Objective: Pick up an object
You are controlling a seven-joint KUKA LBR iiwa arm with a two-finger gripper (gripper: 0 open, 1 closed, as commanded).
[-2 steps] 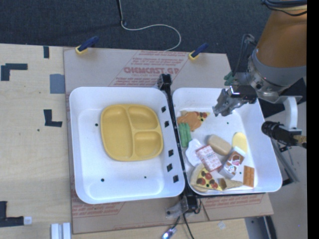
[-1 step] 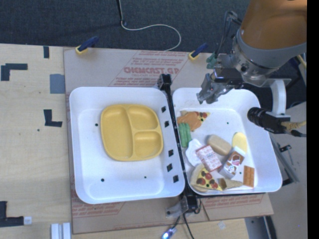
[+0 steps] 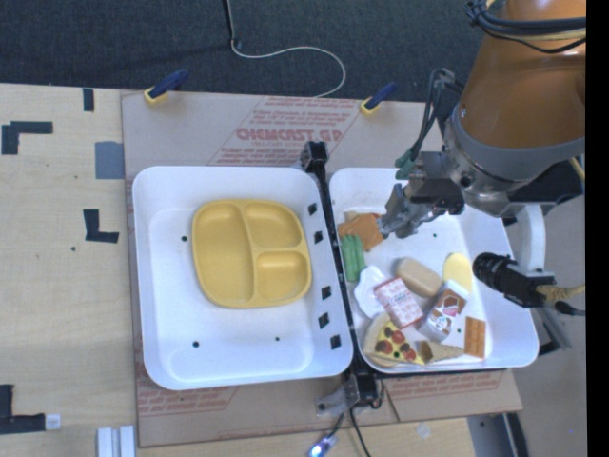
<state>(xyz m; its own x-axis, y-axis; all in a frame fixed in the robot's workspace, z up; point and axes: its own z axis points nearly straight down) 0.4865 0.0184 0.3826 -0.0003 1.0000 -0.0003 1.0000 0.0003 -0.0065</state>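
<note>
My gripper [image 3: 396, 223] hangs over the back left part of the right bin [image 3: 504, 350], just above and to the right of an orange-brown toy food piece [image 3: 360, 228]. A green piece [image 3: 352, 256] lies beside the divider. Further forward lie a tan bread-like block [image 3: 419, 277], a yellow piece [image 3: 459, 272], a red-and-white packet [image 3: 398, 302], a small carton [image 3: 443, 316], a pizza slice [image 3: 396, 342] and an orange cracker [image 3: 474, 336]. Nothing shows between the fingers.
The left bin [image 3: 166, 350] holds a yellow divided plate [image 3: 252, 251]. A black divider clip strip [image 3: 324, 246] runs between the bins. The arm's orange band and grey body [image 3: 528, 74] loom over the right bin's back right. A black cylinder [image 3: 504, 276] juts at the right rim.
</note>
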